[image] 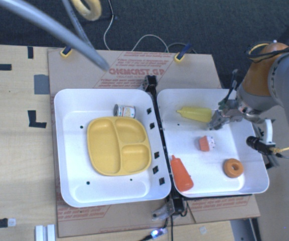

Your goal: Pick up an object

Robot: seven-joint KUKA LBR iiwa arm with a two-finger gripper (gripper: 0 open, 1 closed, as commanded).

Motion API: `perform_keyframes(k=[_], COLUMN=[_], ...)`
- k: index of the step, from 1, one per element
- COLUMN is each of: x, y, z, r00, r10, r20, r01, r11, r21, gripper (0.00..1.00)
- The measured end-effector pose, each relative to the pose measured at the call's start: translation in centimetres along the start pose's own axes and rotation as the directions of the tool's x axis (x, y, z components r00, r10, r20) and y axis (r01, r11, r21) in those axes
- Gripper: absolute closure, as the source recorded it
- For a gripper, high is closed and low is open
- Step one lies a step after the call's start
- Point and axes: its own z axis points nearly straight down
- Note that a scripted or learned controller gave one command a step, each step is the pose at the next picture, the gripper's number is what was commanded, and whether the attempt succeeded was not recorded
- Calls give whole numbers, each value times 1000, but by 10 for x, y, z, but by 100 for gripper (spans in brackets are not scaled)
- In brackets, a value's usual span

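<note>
The right bin (250, 187) holds a yellow corn-like piece (195, 114) at its back, a small orange and white block (206, 143) in the middle, a brown doughnut (233, 167) at the front right and an orange-red bottle shape (181, 173) at the front left. My gripper (218, 120) hangs low over the back of this bin, just right of the yellow piece and close to its end. Nothing shows between its fingers.
The left bin (69, 185) holds a yellow divided plate (118, 145) and a small tin can (125, 111) lying behind it. A black clip divider (157, 134) runs between the bins. The arm's orange band (259, 77) rises at the right edge.
</note>
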Motion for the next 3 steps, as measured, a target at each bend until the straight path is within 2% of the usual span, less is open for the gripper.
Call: perform_keyframes(k=[2,3], x=[-3,-3], y=[-11,-11], z=[-114,-131], r00=[1000,1000], r10=[2,1], r20=[1,0], r01=[-2,-1], r11=[1000,1000], r21=[-5,-3], gripper=[100,100])
